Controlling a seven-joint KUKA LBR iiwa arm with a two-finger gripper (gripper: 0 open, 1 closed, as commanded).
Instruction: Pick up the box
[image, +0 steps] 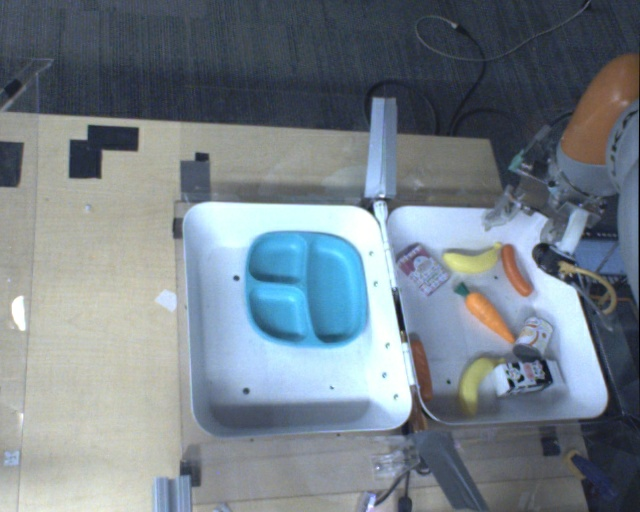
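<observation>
The box (422, 268), small, flat and printed red and white, lies in the right bin (590, 400) near its upper left corner, close to the divider. My gripper (533, 220) hangs over the bin's far right edge, up and to the right of the box and well apart from it. Its fingers (503, 211) are spread open with nothing between them. A yellow banana (472, 260) and an orange sausage (516, 270) lie between the box and the gripper.
The right bin also holds a carrot (487, 313), a small carton (536, 333), a black and white carton (525, 376), a second banana (474, 382) and a sausage (421, 366) by the left wall. A blue divided plate (305, 287) sits in the left bin (210, 400).
</observation>
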